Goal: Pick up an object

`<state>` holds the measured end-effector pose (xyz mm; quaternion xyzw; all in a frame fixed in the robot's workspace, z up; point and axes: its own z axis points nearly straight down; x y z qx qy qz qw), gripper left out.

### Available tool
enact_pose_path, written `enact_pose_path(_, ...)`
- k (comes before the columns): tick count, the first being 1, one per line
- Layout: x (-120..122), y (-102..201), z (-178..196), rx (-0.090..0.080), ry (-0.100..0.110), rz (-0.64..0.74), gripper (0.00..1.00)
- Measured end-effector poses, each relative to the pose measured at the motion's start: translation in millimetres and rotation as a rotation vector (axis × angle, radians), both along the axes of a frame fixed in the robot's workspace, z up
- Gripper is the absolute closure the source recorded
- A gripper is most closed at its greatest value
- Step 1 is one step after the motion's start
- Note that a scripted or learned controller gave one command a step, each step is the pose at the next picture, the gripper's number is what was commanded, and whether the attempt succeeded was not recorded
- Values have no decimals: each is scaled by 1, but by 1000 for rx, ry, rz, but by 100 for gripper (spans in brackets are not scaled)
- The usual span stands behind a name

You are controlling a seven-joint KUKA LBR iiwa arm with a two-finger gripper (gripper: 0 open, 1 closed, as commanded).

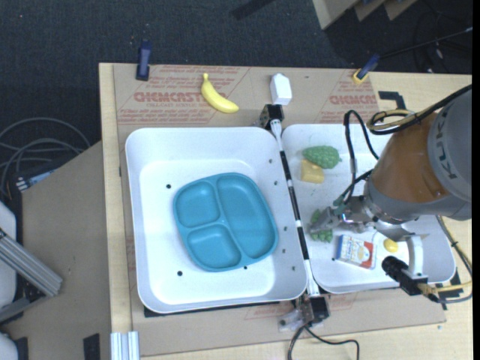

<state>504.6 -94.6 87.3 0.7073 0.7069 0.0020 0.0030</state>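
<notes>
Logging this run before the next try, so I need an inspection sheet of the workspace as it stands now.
Surface: bench bearing left bin and right bin.
Job's things: green bumpy object, yellow piece, small green object, printed box in right bin.
Clutter: blue divided plate in left bin; banana on bench.
Grippers: gripper by small green object.
Cables: black cable over right bin.
Surroundings: dark floor.

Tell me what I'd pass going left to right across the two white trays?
Left bin, blue divided plate, right bin, small green object by the gripper, little printed box, grey and orange arm.
</notes>
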Motion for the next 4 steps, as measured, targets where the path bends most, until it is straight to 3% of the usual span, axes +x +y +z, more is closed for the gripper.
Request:
enact_pose_path(1,34,-2,0,1,1,0,0)
enact_pose_path(2,35,-1,11,2,-3,1,100)
enact_pose_path(3,34,-1,10,2,-2,1,0)
enact_pose_path(4,85,-15,1,1,0,2,0)
